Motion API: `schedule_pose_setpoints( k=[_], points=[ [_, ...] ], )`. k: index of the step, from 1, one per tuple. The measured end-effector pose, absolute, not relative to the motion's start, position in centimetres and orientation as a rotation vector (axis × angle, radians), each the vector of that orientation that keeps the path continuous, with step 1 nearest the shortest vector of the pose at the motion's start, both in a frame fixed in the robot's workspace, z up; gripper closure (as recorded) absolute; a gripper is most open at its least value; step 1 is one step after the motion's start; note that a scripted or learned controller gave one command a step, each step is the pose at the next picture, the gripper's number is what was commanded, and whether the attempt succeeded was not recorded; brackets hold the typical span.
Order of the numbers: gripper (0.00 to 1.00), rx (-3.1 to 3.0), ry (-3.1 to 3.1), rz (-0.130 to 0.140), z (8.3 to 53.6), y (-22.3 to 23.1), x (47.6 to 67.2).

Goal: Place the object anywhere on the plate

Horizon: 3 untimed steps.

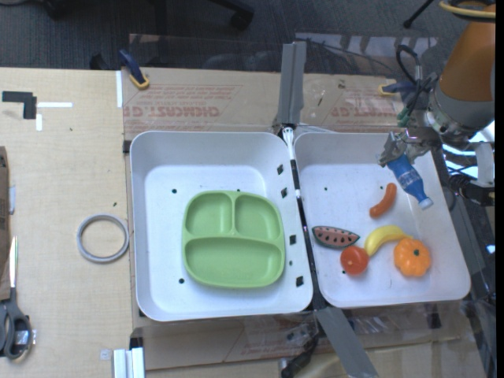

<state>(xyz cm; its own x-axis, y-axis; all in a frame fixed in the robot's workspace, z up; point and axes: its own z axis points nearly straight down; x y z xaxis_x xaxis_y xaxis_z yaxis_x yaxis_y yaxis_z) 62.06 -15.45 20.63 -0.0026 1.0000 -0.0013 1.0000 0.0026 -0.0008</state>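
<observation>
A green divided plate (234, 239) lies in the left bin (150, 211). My gripper (394, 153) is over the back right part of the right bin (339, 172), with the grey arm and its orange band rising behind it. A blue bottle (409, 177) with a white cap slants down and to the right from the gripper. Its upper end sits between the fingertips, which are shut on it. The gripper is far to the right of the plate.
In the right bin lie a red sausage (383, 201), a watermelon slice (335, 235), a tomato (354, 260), a banana (383, 238) and an orange pumpkin (412, 257). A tape ring (103, 237) and scissors (13, 321) lie on the bench at the left.
</observation>
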Motion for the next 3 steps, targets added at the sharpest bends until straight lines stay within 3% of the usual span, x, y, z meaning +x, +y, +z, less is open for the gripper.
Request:
schedule_pose_setpoints(
  k=[1,2,3],
  points=[
    [1.0,2.22,2.223,-0.002,21.9,-6.8,63.7],
    [1.0,2.221,2.222,-0.003,25.2,2.4,60.5],
    [1.0,2.223,2.222,-0.007,20.0,6.8,56.7]
  ],
)
